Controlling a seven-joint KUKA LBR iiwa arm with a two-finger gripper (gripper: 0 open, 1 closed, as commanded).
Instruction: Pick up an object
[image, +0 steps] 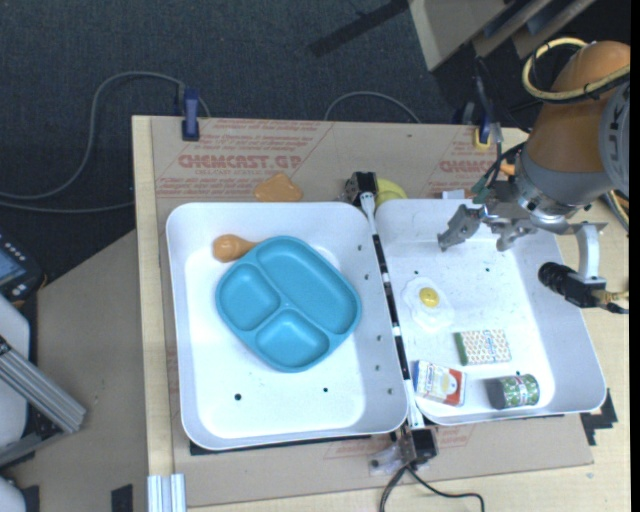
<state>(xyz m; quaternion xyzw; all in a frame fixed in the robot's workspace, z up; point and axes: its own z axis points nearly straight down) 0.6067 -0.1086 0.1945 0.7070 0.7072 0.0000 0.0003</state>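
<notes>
You have nothing lifted yet: your pincer (487, 226) hangs spread wide and bare over the upper part of the right bin (560, 330), while the fried egg (428, 300), green box (484, 346), carton (440, 383) and can (514, 390) lie below it toward the frame's bottom.

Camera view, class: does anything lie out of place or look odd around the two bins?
Yes. An orange piece and a yellow-green object lie on the bench behind the bins, outside both. In the left bin, the blue divided plate sits askew.
</notes>
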